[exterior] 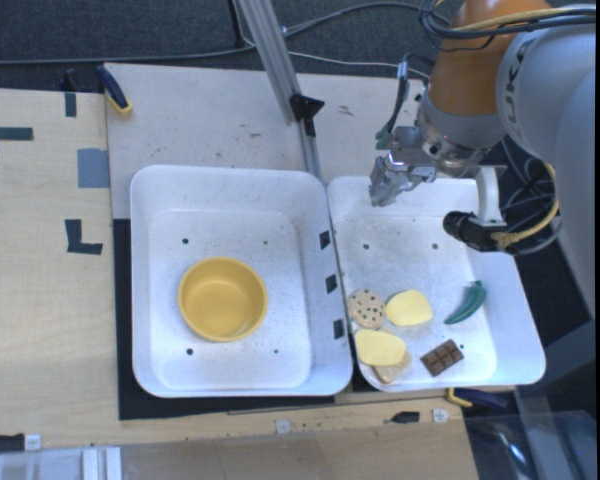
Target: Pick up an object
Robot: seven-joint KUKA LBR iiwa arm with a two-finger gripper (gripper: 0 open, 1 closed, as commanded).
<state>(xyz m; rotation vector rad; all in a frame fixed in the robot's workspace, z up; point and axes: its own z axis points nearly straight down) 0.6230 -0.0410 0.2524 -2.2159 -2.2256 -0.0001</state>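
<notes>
My gripper (386,190) hangs over the far left corner of the right bin (500,368), fingers pointing down with nothing between them. Well in front of it, near the bin's front, lie a round cookie (366,309), a pale yellow chip-like piece (409,308), a larger yellow piece (380,347) resting on a tan item, a brown chocolate square (442,357) and a green pepper (466,302). The fingertips sit close together, and the gap between them is too small to judge.
The left bin (150,368) holds a yellow bowl (223,297). A slanted metal pole (280,63) crosses the back of the bench down to the divide between the bins. Black cables (510,223) hang off the arm over the right bin's far right side.
</notes>
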